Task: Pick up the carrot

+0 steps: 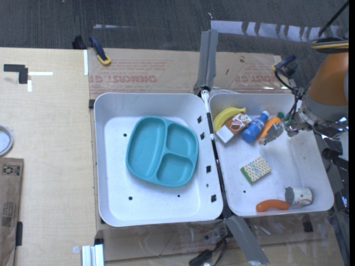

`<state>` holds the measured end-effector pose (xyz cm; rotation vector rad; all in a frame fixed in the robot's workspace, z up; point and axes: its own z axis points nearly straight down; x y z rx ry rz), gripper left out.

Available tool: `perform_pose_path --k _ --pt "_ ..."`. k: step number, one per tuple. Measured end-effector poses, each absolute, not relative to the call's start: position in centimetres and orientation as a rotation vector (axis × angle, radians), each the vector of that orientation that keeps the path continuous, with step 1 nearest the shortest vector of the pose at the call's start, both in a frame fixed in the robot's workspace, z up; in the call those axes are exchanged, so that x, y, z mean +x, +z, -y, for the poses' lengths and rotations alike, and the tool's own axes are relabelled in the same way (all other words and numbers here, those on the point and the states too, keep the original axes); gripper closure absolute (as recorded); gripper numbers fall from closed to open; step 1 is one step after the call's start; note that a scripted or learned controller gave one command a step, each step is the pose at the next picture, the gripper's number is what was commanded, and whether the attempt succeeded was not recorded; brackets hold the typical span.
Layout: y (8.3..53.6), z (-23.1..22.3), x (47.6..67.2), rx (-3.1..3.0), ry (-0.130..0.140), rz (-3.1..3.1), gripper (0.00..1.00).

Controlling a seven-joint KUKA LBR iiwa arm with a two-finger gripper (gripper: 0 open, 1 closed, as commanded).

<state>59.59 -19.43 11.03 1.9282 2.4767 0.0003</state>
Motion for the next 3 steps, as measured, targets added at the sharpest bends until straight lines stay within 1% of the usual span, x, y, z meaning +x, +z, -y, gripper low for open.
perform_pose_path --k 1,2,3 --pt "9.4 20.3 61.7 2.227 0.005 -2.213 0.0" --pt "10.3 20.3 61.7 2.223 0.002 -2.215 1.0" --pt "17.7 13.8 64.7 2.305 -0.02 -2.151 1.0"
